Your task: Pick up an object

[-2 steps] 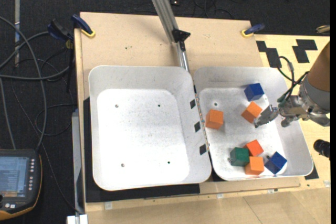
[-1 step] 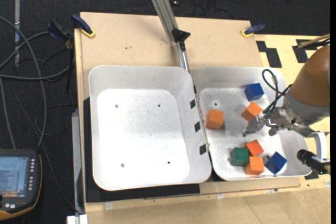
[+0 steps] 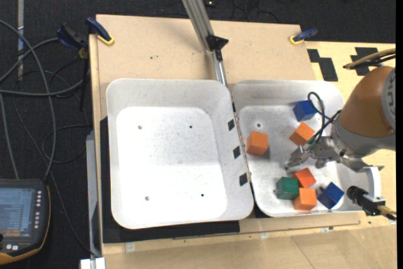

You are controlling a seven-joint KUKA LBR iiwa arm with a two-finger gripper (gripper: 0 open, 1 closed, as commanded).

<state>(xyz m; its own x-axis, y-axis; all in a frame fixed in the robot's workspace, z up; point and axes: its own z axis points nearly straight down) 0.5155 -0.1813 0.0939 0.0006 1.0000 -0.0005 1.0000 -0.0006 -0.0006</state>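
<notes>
Claw (image 3: 301,159): grip state, cannot tell; hovers just above red block (image 3: 305,177).
Advice: descend straight, avoiding green block (image 3: 288,188) beside it.

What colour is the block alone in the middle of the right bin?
Orange block, seen in the camera view.

Grey arm (image 3: 362,135), broad orange band, black cable, metallic end effector (image 3: 301,159)

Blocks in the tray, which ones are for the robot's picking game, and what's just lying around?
For the job: gripper; orange blocks; blue blocks; green block.

Lying about: clamps; handheld screen; cables.
</notes>
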